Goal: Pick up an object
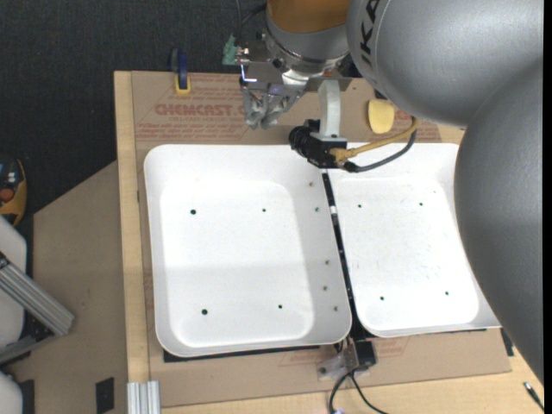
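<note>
The hand [263,110] hangs beyond the left bin [172,231].

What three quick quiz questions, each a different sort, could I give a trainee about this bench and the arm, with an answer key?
1. True or false: the gripper is down inside the left bin.
2. Multiple choice: the yellow object lies (A) in the left bin, (B) in the right bin, (C) on the board beyond the bins, beside the arm.
3. Fill in: the band above the arm's wrist is coloured ____.

Key
1. False; it sits over the printed board past the bins' far edge.
2. C
3. Orange
</note>
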{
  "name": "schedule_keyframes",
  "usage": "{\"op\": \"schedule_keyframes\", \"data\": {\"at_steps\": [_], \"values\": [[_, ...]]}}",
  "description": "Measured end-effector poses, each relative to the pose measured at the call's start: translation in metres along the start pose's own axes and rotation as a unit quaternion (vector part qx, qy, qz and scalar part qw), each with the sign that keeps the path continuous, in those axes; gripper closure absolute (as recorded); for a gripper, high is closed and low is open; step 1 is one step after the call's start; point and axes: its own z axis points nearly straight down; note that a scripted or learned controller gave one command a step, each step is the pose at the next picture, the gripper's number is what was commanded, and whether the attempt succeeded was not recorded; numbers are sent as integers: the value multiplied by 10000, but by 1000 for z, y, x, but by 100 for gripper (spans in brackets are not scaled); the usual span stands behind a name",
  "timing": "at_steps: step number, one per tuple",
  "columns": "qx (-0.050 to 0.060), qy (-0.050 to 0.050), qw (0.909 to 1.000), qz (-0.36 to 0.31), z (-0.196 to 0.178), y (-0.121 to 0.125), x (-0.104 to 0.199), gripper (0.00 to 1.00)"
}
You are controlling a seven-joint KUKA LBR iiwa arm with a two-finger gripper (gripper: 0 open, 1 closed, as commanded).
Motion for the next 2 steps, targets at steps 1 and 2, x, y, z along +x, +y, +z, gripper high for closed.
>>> {"op": "schedule_keyframes", "data": {"at_steps": [1,2], "values": [[81,-14,10000,-17,86,-13,45,100],[-3,2,10000,15,17,-27,25,100]]}}
